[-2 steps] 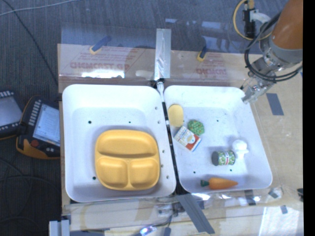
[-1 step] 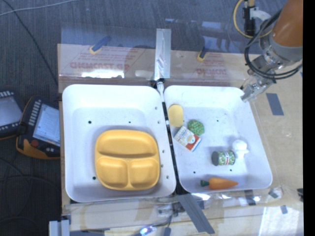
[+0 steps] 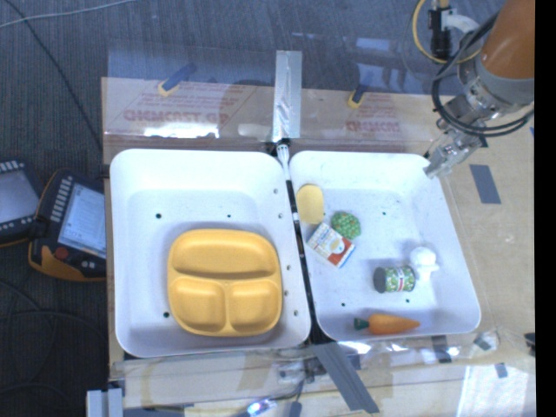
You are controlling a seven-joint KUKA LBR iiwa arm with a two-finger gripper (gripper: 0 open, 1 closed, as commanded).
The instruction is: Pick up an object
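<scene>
- Arm: the grey arm with its orange band [image 3: 519, 20] enters from the upper right and stands over the tabletop [image 3: 508, 224] just outside the right bin's far right corner.
- Gripper [image 3: 447, 156]: it hangs at that corner, just above the bin's rim. Nothing is seen between the jaws; whether they are parted or closed cannot be told at this angle.
- Right bin [image 3: 460, 259], white and shallow, holds six objects, all lying on its floor and well apart from the gripper:
  - a yellow rounded piece [image 3: 310, 202] near the left wall, towards the far side;
  - a green ball-like item [image 3: 346, 225] just right of it;
  - a small red and white carton [image 3: 331, 246] lying tilted, touching or almost touching the green item;
  - a small can with a green label [image 3: 394, 279] on its side near the middle;
  - a white rounded item [image 3: 423, 259] just beside the can, at its upper right;
  - an orange toy carrot [image 3: 387, 324] lying along the near wall.
- Left bin [image 3: 139, 189] holds a yellow divided plate [image 3: 225, 281] with three compartments, flat and right way up.
- Left of the bins, a handheld control pendant [image 3: 69, 228] lies on the dark floor, with cables running across it.
</scene>
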